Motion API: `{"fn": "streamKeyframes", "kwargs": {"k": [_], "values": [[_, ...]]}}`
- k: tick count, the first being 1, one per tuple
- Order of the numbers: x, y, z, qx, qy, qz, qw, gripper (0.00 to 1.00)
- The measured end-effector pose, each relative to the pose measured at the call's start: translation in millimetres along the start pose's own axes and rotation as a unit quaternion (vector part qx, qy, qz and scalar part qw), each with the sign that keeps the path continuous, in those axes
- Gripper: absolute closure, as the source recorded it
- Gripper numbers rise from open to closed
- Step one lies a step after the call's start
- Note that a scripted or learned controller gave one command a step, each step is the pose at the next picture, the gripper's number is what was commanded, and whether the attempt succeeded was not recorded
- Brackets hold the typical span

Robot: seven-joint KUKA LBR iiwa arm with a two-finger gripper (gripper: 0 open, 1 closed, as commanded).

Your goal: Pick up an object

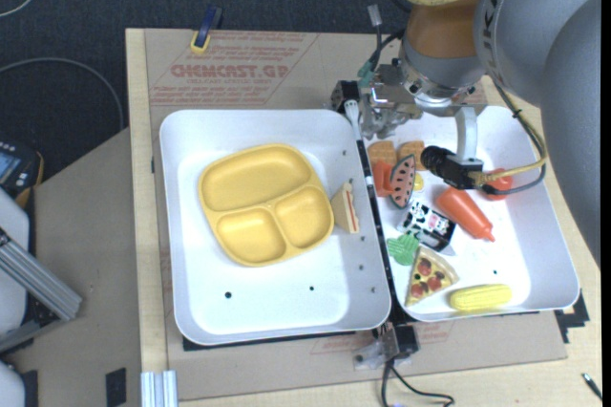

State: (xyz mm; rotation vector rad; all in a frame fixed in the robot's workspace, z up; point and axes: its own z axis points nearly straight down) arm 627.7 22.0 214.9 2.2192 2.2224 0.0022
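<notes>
I see my gripper (382,120) poised over the far edge where the two bins meet, though I cannot tell its state, with the toy foods just nearer the camera: watermelon slice (403,178), carrot (466,212), pizza slice (431,278) and corn (479,297).

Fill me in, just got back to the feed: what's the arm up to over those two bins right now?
The arm's gripper hangs over the top left corner of the right bin, just above a pile of toy food: a watermelon slice, a carrot, a pizza slice and a corn cob. Nothing shows between its fingers, so no pick yet. The left bin holds a yellow divided plate with a sandwich toy beside it.
</notes>
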Motion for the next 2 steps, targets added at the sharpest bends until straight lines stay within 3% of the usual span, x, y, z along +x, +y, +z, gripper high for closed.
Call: {"fn": "streamKeyframes", "kwargs": {"k": [2], "values": [[3.0,10.2,-10.9,-0.001,0.000,0.000,1.0000,1.00]]}}
